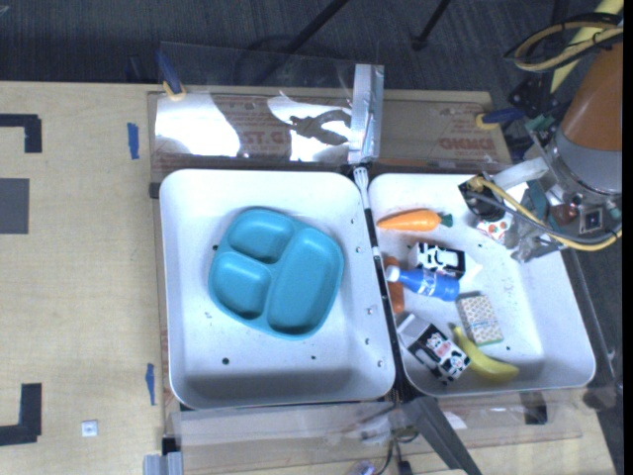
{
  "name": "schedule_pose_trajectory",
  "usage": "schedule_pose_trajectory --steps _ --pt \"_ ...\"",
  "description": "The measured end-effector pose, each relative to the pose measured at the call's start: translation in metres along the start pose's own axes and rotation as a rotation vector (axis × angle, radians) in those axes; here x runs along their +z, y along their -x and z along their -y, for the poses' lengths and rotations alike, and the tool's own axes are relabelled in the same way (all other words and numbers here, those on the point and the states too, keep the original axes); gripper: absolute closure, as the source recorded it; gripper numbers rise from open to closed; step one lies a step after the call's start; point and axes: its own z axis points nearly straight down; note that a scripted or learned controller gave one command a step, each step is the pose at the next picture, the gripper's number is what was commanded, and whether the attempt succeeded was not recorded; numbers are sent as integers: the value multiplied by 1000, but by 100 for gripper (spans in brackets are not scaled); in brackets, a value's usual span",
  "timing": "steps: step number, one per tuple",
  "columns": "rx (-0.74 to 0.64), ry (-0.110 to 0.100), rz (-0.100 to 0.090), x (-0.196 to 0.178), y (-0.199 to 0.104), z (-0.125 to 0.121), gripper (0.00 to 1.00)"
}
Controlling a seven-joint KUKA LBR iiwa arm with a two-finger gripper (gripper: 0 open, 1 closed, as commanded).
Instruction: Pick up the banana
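banana (482, 357) near right bin (572, 295) front edge; gripper (524, 237) well apart.

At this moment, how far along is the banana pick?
Nothing looks done yet: the banana lies at the near edge of the right bin, beside a patterned block. The gripper hangs over the bin's far right, apart from it. Approach, grasp and lift remain.

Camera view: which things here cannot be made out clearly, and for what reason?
- Gripper: dark wrist parts and cables cover it, so the state of its fingers cannot be told.
- Banana: its left end is hidden behind the black-and-white toy.
- Blue bottle: label print too small to read.
- Arm: cut off by the right edge of the view.
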Motion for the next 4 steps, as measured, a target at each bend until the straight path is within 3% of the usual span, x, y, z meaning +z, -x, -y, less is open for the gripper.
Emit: schedule_pose_trajectory --steps 1,2,3,4 --pt "-109 3 -3 -167 3 -26 100" --pt "-150 2 -2 -49 -14 38 100" --pt "-168 3 -3 -167 -15 -19 100" --pt "-398 1 -1 -142 35 -21 100"
